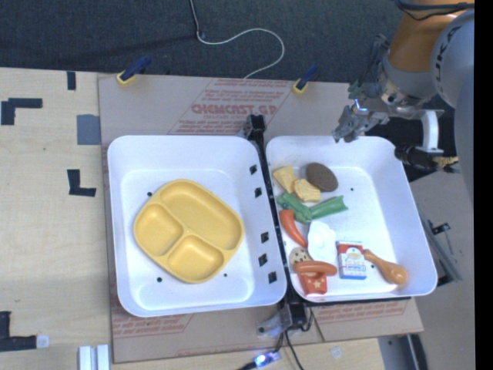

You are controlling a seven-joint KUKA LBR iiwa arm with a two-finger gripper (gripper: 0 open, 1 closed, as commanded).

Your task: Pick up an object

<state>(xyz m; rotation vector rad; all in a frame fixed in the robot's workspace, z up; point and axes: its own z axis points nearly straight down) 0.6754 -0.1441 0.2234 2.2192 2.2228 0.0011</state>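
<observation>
In the right bin [400, 199], toy food is piled from 6 to 11 o'clock: tomato [314, 284], carton [351, 260], carrot [292, 226], bean [322, 206], cookie [321, 176]. The left bin [123, 206] holds a yellow tray [189, 230]. The gripper [348, 129] hovers over the right bin's 12 o'clock rim; whether it is spread, I cannot tell.

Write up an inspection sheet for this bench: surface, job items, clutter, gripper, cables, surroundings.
Surface: two white bins on a cardboard sheet; left bin, right bin.
Job's things: right bin holds a brown disc, yellow pieces, green bean pod, carrot, red-white carton, drumstick, sausage.
Clutter: yellow divided tray in the left bin.
Gripper: gripper above the right bin's far rim, nothing seen between its fingers.
Cables: white cable behind the bench.
Surroundings: dark carpet; black tape marks.
</observation>
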